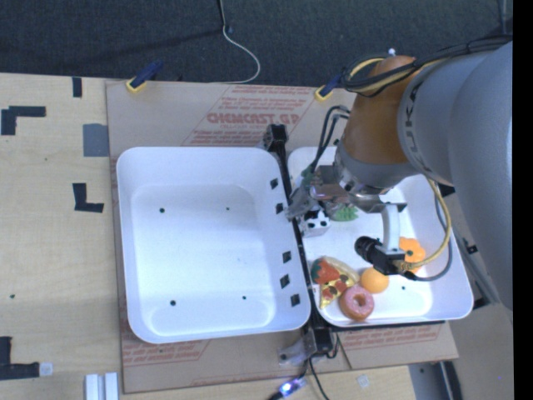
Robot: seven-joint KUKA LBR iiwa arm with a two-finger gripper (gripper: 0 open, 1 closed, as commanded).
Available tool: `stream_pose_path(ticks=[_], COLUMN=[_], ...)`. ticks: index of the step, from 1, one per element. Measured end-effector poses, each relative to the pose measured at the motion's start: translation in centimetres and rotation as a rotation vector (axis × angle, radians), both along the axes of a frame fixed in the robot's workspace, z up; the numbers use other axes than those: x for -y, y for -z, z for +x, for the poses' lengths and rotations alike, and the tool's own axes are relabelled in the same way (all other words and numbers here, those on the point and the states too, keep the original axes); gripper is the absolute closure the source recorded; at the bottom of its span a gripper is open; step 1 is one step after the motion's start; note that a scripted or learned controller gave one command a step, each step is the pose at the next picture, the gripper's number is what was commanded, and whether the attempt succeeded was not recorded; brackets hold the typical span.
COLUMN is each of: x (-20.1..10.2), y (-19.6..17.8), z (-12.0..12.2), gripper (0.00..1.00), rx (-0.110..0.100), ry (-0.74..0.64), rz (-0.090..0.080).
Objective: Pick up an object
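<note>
Cardboard covers the surface (166, 115); over the right bin (441, 307), the claw (315, 207) hangs above a dice (314, 222), its state unclear.

two white bins (141, 223), one pink donut (359, 303), one orange ball (375, 282).

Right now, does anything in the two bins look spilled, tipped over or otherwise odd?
Nothing stands out. The toys, a pink donut, an orange ball and a small black-and-white piece, all lie inside the right bin, crowded toward its near edge below the arm.
</note>
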State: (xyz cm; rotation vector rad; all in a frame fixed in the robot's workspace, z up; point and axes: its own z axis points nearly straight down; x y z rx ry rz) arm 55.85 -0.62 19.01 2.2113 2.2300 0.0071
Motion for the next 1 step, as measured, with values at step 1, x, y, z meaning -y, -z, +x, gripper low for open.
stream_pose_path(ticks=[1], x=[-3.62], y=[0.66], z=[2.01], gripper=[1.0], rx=[-0.005], ry=[0.002], rz=[-0.001])
